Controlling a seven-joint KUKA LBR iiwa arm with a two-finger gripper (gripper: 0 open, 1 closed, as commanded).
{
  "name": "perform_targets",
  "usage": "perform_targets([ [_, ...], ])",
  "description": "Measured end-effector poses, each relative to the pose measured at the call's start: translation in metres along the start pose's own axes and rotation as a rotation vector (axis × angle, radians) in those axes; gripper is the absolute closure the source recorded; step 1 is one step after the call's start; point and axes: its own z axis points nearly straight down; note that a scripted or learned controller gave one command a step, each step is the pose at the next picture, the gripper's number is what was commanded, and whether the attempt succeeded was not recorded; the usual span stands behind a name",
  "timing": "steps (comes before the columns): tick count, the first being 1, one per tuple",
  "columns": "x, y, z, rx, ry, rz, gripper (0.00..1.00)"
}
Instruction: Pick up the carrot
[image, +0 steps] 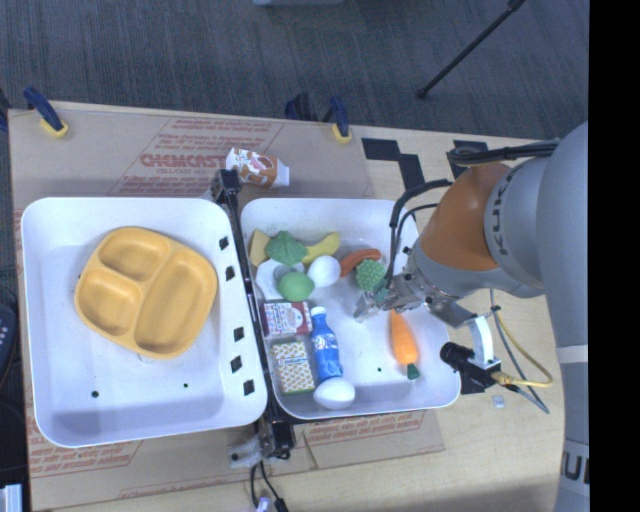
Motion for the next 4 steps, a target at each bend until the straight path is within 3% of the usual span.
perform_targets([
  [1, 0.0, -0.065, -0.087, -0.001, -0.001, 0.325, 1.0],
  [2, 0.0, -0.065, -0.087, -0.001, 0.0, 0.324, 0.0],
  [3, 0.007, -0.047, -0.005, -0.012, 0.009, 0.4, 0.0],
  [4, 0.02, -0.057, 0.008, -0.01, 0.005, 0.154, 0.0],
])
